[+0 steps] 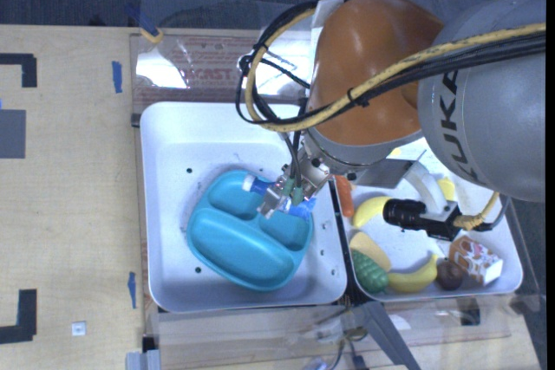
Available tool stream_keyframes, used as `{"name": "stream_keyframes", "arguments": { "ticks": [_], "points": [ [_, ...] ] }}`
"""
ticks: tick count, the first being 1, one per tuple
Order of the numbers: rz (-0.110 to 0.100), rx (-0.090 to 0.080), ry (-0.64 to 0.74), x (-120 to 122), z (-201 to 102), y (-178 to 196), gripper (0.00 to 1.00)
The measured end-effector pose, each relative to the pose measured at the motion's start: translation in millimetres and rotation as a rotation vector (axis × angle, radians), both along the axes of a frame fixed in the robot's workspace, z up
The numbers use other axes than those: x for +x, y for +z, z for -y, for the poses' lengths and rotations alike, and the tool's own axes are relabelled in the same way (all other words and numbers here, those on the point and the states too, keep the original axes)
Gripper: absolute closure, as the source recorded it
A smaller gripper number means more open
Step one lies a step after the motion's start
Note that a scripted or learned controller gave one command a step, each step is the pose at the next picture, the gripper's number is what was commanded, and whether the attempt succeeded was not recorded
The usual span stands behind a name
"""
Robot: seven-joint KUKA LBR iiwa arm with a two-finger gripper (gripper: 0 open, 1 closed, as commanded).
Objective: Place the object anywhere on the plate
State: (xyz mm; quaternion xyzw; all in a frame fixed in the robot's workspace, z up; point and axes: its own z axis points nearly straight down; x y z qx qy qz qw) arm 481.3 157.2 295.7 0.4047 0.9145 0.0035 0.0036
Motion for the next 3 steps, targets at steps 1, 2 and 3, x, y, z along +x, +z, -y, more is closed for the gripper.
{"name": "stream_keyframes", "arguments": {
  "ticks": [1,2,3],
  "points": [
    [-0.011,-0.005,0.353,2.3,14.7,-103.3,1.0],
    [-0.01,-0.006,0.637,-2.1,46.6,-152.4,1.0],
    [-0.001,-0.008,0.632,-0.3,88.7,-109.7,1.0]
  ]
}}
